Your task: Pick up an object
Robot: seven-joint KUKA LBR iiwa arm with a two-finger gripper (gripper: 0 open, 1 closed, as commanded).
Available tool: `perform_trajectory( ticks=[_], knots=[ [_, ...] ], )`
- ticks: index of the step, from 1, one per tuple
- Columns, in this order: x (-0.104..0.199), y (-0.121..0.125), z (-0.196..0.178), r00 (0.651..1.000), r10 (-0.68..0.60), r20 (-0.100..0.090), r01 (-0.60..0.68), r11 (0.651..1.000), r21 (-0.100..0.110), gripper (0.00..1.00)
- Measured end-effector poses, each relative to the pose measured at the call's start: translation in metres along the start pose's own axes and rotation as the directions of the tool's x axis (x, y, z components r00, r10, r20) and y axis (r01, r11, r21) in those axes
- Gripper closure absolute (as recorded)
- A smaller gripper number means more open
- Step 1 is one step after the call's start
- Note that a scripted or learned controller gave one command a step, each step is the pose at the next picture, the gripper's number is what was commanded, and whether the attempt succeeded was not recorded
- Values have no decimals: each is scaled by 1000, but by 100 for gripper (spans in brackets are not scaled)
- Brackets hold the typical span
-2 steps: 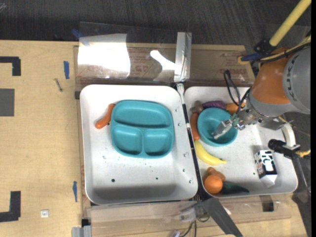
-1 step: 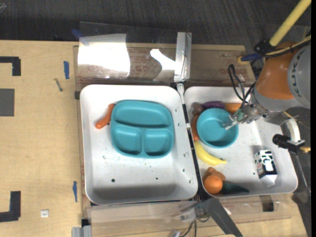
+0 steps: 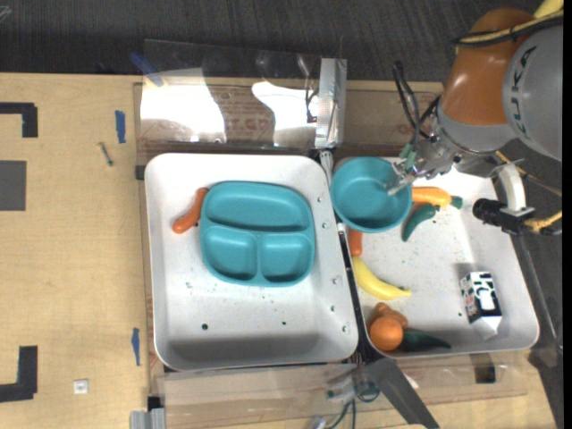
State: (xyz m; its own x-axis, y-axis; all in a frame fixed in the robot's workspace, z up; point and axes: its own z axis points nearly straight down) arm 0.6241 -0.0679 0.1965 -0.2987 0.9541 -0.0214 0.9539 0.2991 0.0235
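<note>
A teal bowl hangs at the upper left corner of the right bin, and its left side overlaps the rims between the two bins. My gripper reaches down from the upper right onto the bowl's right rim. One finger is inside the rim and the other outside, so it is shut on the rim. An orange and green toy vegetable and a dark green pepper lie just right of the bowl.
The right bin also holds a banana, an orange, a dark green piece and a black and white box. The left bin holds a teal divided plate and an orange sausage shape.
</note>
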Motion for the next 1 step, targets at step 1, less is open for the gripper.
perform_trajectory(
  ticks=[1],
  knots=[
    [2, 47, -26, 1000, -21, -19, 22, 1000, 18, 100]
  ],
)
